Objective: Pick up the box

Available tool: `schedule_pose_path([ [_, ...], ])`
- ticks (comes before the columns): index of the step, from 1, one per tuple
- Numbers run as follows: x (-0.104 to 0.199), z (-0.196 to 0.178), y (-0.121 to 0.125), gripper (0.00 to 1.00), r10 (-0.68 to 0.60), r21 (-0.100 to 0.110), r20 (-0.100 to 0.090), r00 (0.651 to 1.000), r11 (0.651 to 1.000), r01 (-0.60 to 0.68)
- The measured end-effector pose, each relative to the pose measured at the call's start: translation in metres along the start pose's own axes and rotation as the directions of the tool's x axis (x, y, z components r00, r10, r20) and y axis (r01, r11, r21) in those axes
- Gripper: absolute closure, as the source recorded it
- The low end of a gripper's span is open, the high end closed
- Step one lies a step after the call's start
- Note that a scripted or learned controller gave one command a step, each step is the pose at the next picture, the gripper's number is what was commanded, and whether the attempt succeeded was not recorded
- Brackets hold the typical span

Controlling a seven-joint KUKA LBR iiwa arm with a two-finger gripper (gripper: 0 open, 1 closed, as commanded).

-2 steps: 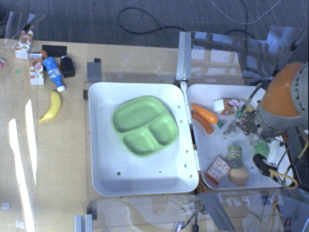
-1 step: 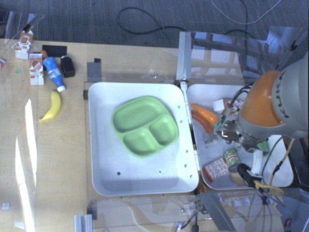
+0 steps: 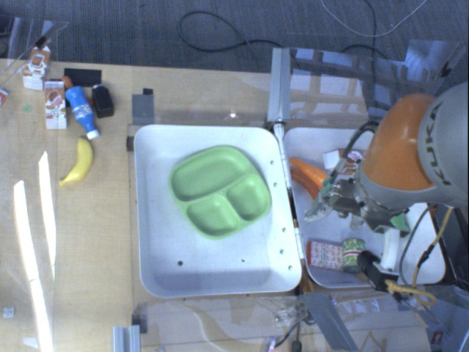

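Note:
The box [image 3: 335,254] is a small flat carton printed red and green, lying in the near left corner of the right bin [image 3: 315,139]. My gripper [image 3: 327,199] hangs over the middle of that bin, a little beyond the box and apart from it. It sits just right of an orange carrot [image 3: 308,174]. The grey arm with its orange band [image 3: 399,149] covers much of the bin's right side.
The left bin [image 3: 154,262] holds a green divided plate [image 3: 220,191]. A white item [image 3: 333,158] lies at the back of the right bin. On the bench to the left lie a banana [image 3: 79,163], a blue bottle [image 3: 81,111] and small cartons [image 3: 54,103].

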State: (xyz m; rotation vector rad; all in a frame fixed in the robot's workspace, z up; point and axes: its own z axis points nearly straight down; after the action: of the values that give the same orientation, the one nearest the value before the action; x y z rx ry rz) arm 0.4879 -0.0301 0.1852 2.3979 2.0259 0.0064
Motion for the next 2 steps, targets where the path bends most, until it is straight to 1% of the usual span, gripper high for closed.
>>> schedule_pose_path([
  [1,0.056,0.001,-0.010,0.00,-0.279,0.002,0.000,0.960,0.960,0.279],
  [2,0.008,0.001,-0.002,0.00,-0.446,0.002,0.000,0.895,0.895,0.446],
])
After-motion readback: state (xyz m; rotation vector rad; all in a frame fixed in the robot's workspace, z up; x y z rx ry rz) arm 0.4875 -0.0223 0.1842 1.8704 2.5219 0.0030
